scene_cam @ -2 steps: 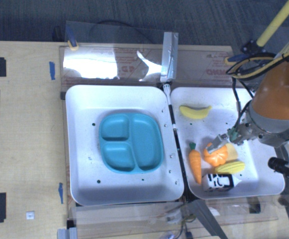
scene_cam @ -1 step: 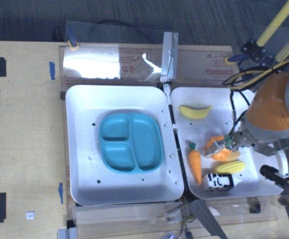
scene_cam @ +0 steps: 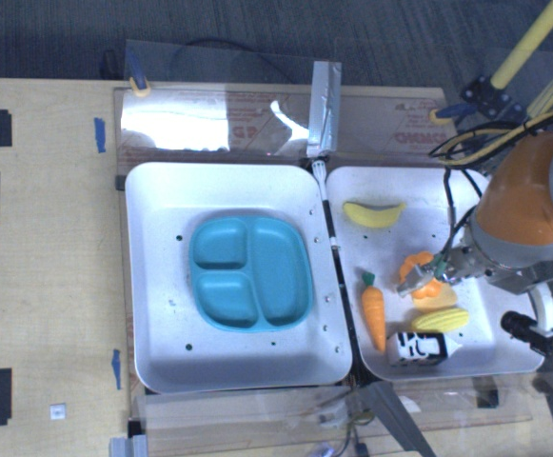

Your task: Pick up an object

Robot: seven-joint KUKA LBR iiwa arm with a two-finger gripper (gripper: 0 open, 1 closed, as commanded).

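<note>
The right bin point(scene_cam: 504, 198) holds a yellow banana point(scene_cam: 373, 214) at the back, a carrot point(scene_cam: 375, 316) with a green top near its left wall, a yellow corn cob point(scene_cam: 441, 320) and a black-and-white toy point(scene_cam: 419, 347) at the front. An orange piece point(scene_cam: 415, 268) lies in the middle, with another orange piece point(scene_cam: 434, 291) just in front of it. My gripper point(scene_cam: 436, 272) reaches in from the right and sits low right at these orange pieces, partly covering them. I cannot make out whether anything is held.
The left bin point(scene_cam: 152, 255) carries a blue divided plate point(scene_cam: 251, 271) in its middle. A metal divider post point(scene_cam: 325, 112) stands behind the seam between the bins. Cables and a yellow pole point(scene_cam: 533, 36) hang at the upper right, above the arm's orange band point(scene_cam: 523, 208).
</note>
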